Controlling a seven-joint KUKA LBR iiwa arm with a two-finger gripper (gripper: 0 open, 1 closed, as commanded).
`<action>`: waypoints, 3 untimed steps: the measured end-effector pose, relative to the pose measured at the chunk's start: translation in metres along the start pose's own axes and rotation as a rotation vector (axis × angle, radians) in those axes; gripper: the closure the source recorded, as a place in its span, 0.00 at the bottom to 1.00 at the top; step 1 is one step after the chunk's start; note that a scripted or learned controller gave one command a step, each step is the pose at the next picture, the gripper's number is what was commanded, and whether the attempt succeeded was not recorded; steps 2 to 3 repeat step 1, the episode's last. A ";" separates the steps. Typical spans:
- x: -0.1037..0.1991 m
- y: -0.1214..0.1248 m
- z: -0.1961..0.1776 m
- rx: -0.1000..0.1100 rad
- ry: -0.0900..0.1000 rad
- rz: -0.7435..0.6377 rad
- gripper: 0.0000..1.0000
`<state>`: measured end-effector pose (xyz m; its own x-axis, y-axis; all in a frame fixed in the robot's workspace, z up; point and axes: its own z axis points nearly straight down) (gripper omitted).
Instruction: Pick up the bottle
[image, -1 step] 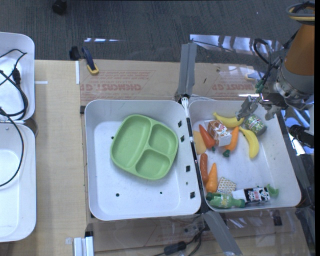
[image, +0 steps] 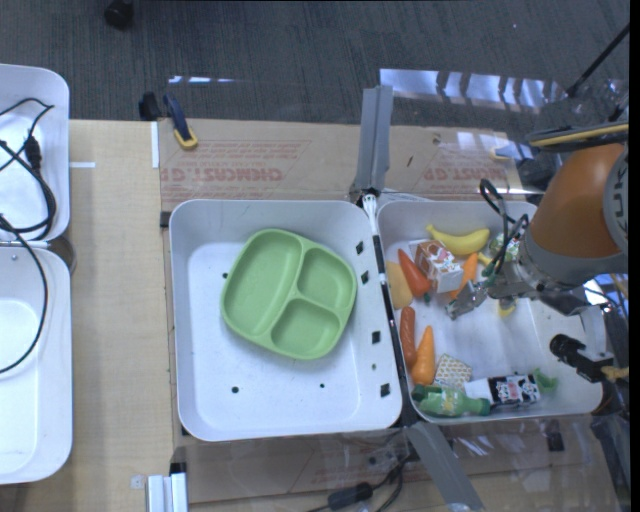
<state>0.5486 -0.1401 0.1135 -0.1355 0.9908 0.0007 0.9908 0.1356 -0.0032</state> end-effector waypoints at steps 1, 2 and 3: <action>-0.023 0.034 -0.067 -0.003 -0.002 0.134 0.00; -0.023 0.034 -0.067 -0.003 -0.002 0.134 0.00; -0.023 0.034 -0.067 -0.003 -0.002 0.134 0.00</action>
